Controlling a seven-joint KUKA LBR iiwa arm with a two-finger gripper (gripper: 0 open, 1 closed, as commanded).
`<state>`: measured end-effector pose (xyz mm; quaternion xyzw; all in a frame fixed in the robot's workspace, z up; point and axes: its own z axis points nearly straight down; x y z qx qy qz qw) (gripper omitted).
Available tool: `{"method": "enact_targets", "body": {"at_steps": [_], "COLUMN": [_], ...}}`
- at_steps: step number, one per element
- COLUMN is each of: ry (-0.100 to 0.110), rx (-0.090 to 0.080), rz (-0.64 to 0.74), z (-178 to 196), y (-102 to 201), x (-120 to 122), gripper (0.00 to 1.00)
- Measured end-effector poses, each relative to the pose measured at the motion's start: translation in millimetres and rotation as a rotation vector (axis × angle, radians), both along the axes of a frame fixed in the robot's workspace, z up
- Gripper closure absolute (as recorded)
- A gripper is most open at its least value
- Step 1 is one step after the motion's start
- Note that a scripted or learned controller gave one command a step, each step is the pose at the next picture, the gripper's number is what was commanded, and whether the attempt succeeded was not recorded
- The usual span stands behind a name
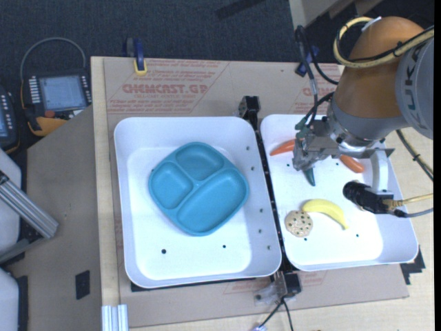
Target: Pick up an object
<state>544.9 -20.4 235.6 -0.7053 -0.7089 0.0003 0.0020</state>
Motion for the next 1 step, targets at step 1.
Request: {"method": "enact_targets", "body": {"at_steps": [1], "ry": [0.0], "rx": [0.001], "rz": [0.001], "z": [-10.9], "y": [60.2], "x": [-9.5], "gripper": [1.0]}}
